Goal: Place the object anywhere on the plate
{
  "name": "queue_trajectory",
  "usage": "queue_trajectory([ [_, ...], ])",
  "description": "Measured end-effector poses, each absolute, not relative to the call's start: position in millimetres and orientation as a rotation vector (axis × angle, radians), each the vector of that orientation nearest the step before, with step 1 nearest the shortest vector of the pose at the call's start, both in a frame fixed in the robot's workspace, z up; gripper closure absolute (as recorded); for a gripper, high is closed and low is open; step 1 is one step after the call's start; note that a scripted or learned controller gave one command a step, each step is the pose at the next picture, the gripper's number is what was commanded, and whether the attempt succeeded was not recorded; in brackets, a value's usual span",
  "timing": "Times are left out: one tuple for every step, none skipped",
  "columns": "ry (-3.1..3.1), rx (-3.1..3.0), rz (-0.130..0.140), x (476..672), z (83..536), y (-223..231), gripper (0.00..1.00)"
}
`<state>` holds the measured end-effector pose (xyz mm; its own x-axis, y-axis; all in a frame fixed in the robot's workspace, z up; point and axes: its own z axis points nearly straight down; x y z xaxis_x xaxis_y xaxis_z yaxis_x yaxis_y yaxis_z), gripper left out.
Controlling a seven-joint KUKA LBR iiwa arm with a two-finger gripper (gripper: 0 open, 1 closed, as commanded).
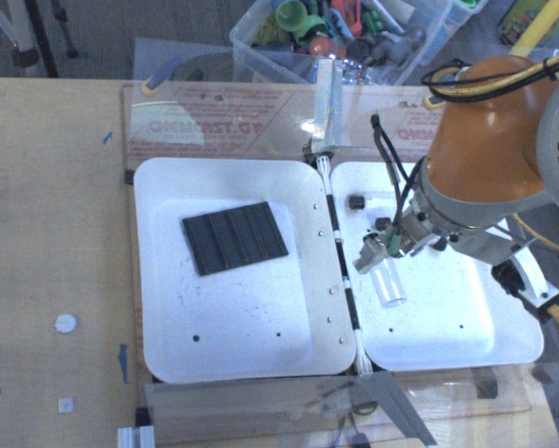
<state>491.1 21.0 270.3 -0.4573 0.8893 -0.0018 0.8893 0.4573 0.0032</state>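
Gripper (pixel 380 248) low over the right bin (pixel 466 343), toward the 9 o'clock side of that bin, close to the rim shared with the left bin (pixel 167 343). Cannot tell from this slant whether open or closed; hidden partly under the orange and grey wrist.

Task's thing: probably the clear cylinder (pixel 389 286), lying flat on the floor of the right bin, just at 5 o'clock from the gripper. Looks very near to the tip, perhaps touching, but cannot say for certain, and no sign of being held. Long axis about from 11 o'clock to 5 o'clock, so a grasp needs to close across it, roughly along the 2 to 8 o'clock line.

Dark ribbed plate (pixel 234 237) in the left bin, at 9 o'clock from the gripper and well apart from it, a little turned, with the ribs running nearly from 8 to 2 o'clock. Between cylinder and plate, the two raised bin rims (pixel 340 250) side by side: must lift over them before going to 9 o'clock, otherwise risk of knocking the cylinder out.

Small dark piece (pixel 356 201) at 11 o'clock from the gripper, apart from the cylinder, not in the way of a straight carry to the plate.

Open room: plenty of bare white floor around the plate on all sides, and bare floor at 3 and 6 o'clock from the cylinder. Round and smooth by the look, so likely to roll toward 2 or 8 o'clock if pushed from the side.
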Motion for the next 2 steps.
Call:
queue_trajectory([
  [2.876,1.257,0.003,480.5,411,73,1.0],
  [3.012,0.872,0.005,480.4,435,100,1.0],
])
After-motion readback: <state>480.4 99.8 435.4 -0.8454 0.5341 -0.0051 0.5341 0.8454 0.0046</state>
